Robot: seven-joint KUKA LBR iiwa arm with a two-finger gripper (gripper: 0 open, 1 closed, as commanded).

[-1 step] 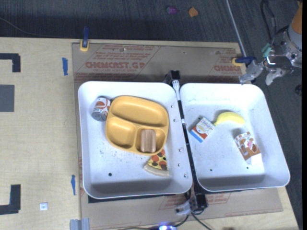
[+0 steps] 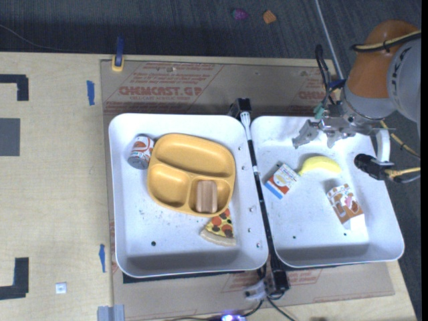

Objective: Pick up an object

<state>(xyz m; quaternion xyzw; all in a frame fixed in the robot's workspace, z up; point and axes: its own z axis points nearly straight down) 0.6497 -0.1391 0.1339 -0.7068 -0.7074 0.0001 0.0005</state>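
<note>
Spanning the scene: tabletop (image 2: 53, 179), pale wood, carrying two white bins side by side on a brown board.
Left bin (image 2: 127, 246): holds a yellow divided plate (image 2: 184, 166), a small can (image 2: 140, 151) touching the plate's upper left edge, and a toy pizza slice (image 2: 219, 227) just below the plate.
Plate compartment, lower right: a brown block (image 2: 205, 196) rests inside.
Right bin (image 2: 381, 246): holds a banana (image 2: 319, 164), a small carton (image 2: 281, 180) just left of it, and a printed packet (image 2: 345, 202) to the lower right.
Arm (image 2: 378, 79): reaches in from the right.
Gripper (image 2: 319, 134): hangs over the right bin's upper part, just above the banana; fingers spread, nothing between them.
</note>
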